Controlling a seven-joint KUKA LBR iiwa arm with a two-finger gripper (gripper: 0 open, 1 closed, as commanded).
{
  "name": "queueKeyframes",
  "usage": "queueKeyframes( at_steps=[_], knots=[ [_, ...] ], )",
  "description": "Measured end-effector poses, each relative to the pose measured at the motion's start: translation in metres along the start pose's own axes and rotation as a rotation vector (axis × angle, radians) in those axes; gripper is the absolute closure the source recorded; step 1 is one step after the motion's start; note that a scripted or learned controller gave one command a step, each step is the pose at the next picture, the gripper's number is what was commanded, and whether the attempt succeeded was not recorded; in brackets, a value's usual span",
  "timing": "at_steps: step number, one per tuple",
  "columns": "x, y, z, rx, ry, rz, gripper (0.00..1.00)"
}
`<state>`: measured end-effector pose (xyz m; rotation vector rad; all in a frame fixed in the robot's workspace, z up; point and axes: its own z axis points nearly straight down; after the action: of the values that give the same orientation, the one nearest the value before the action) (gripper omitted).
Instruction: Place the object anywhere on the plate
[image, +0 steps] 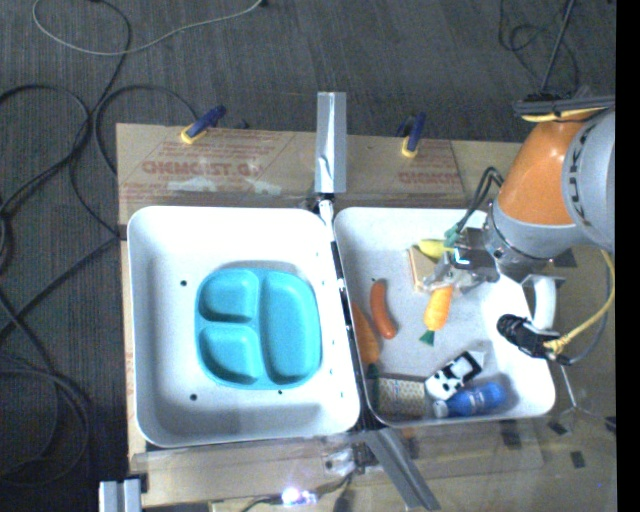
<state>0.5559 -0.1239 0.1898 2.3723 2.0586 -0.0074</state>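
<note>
The toy carrot (437, 308) hangs at a slight tilt in the right bin (400, 225), its orange body just under the end effector (452, 276) and its green tip pointing down toward the bin floor. The top of the carrot meets the end effector's tip, and it looks to be pinched there, though the fingers are small and partly hidden by the arm's wrist, so how far apart they stand cannot be told for certain. The arm (560, 190), grey with its orange band, reaches in from the right and hangs over the upper right part of that bin.

The blue plate (260, 325), split into three compartments, lies in the middle of the left bin (150, 260), well apart from the carrot and the end effector, with the wall between the two bins lying between them.

Other things share the right bin. A toy sausage (382, 308) lies on the floor just left of the carrot, not touching it. A yellow piece (431, 247) and a pale card-like item (418, 267) sit near the end effector's upper left. Toward the bin's lower edge lie a black and white toy (455, 373) and, just beside it, a blue bottle (473, 400) on its side. Both bins rest on a cardboard-covered surface (215, 160).
</note>
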Motion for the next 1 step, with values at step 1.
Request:
queueKeyframes(
  at_steps=[1],
  knots=[
    [0.0787,0.0355,0.0068,0.0,0.001,-0.123,1.0]
  ],
)
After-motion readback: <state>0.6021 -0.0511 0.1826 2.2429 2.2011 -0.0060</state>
